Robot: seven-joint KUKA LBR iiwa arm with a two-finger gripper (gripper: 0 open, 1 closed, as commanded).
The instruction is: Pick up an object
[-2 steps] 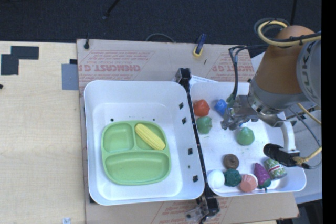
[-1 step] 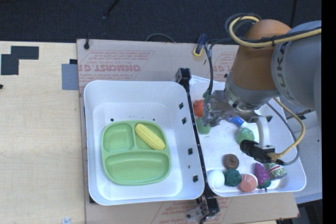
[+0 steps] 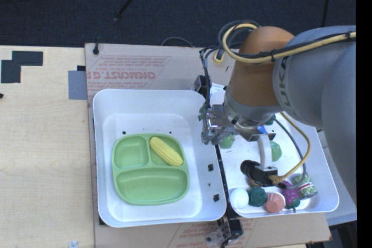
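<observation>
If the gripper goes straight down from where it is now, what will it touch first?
Probably the green object just under the gripper, near the right bin's left wall. Depth is unclear from above, so it may instead land on that wall or the bin floor.

Bench (image 3: 40,142) carrying two white bins

A cardboard sheet (image 3: 133,69) is lying along its right edge, bearing the left bin (image 3: 148,104) and right bin (image 3: 325,197) side by side.

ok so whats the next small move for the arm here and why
Probably lower straight down into the right bin. The gripper sits near that bin's left wall with a green object right by it, and nothing shows between its fingers. The other toys, like the white ball, lie closer to the near edge.
</observation>
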